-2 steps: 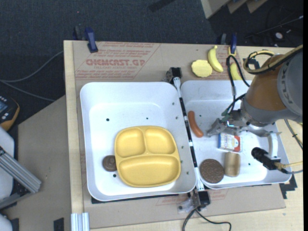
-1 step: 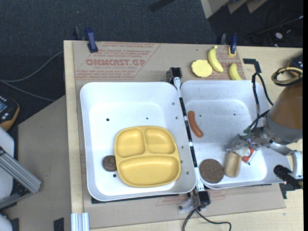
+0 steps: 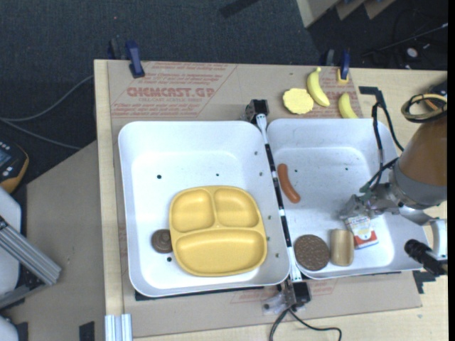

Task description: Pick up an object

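Observation:
The right bin (image 3: 320,144) holds a red-brown sausage (image 3: 288,183), a dark brown round cookie (image 3: 311,252), a tan bread-like piece (image 3: 342,247) and a small white and red packet (image 3: 362,231). My gripper (image 3: 362,209) hangs low at that bin's right side, directly over the packet's upper edge. The grey arm with its orange band (image 3: 425,160) rises behind it from the right. Whether the gripper touches the packet is unclear. The left bin (image 3: 192,144) holds a yellow divided plate (image 3: 217,229) and a second brown cookie (image 3: 162,241).
On the bench behind the right bin lie two yellow toy bananas (image 3: 318,87) (image 3: 346,106) and a yellow round piece (image 3: 298,101). Blue clamps (image 3: 134,59) (image 3: 344,64) stand at the bench's far edge. A black divider (image 3: 272,180) runs between the bins.

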